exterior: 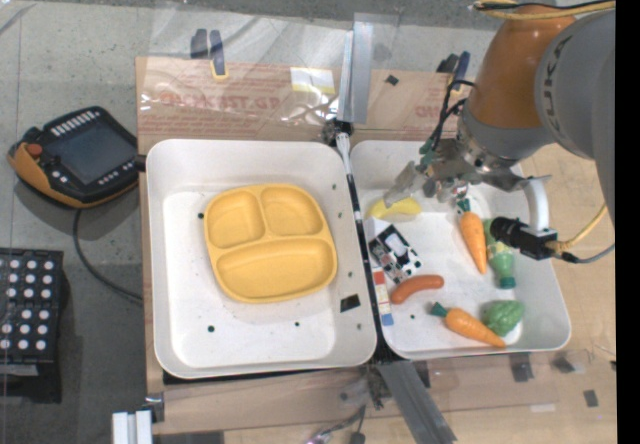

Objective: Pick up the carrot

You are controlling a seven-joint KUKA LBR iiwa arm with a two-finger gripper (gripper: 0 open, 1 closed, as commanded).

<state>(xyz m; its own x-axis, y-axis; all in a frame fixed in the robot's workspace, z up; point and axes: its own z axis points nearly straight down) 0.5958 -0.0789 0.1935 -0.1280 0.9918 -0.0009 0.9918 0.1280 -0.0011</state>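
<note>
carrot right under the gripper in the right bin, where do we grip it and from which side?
Take the upright-lying carrot across its thick upper-middle, from straight above, fingers closing left-right across its narrow width. It lies lengthwise toward the camera, tapering to a thin lower tip that would likely slip. The gripper hangs just above its top end. The broccoli sits close on its right, so clearance there looks tight.

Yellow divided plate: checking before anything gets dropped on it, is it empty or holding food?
Empty. The yellow divided plate in the left bin shows bare yellow in all three compartments.
</note>
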